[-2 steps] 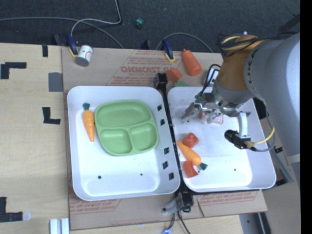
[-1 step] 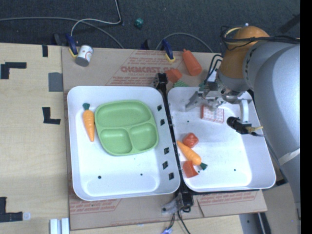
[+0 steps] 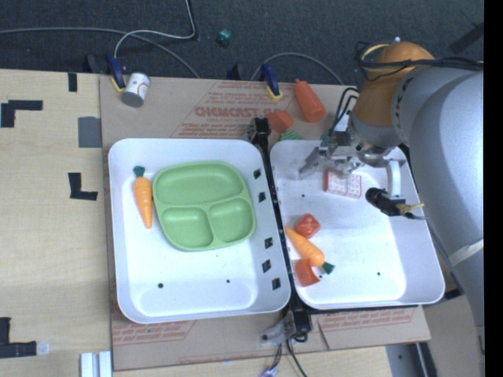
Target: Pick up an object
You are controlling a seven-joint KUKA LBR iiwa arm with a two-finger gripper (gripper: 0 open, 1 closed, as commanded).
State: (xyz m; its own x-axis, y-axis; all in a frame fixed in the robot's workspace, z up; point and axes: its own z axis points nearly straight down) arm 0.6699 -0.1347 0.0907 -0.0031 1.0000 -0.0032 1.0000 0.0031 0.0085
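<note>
Gripper [image 3: 334,157] hangs low in the right bin [image 3: 409,277], fingers spread apart w/ nothing between them, prob. lining up on the pink-white packet [image 3: 344,184] just beside it. Toy carrot [image 3: 306,247] & two red bits sit nearer the bin's front-left corner, well apart, so no obstruction. Green plate [image 3: 206,205] in the left bin.

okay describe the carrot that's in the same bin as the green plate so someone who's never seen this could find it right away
Start at the left white bin, the one holding the green divided plate. The carrot lies in the strip between that plate's left edge and the bin's left wall, green top pointing away from the camera. It is the sole orange thing in this bin.
</note>
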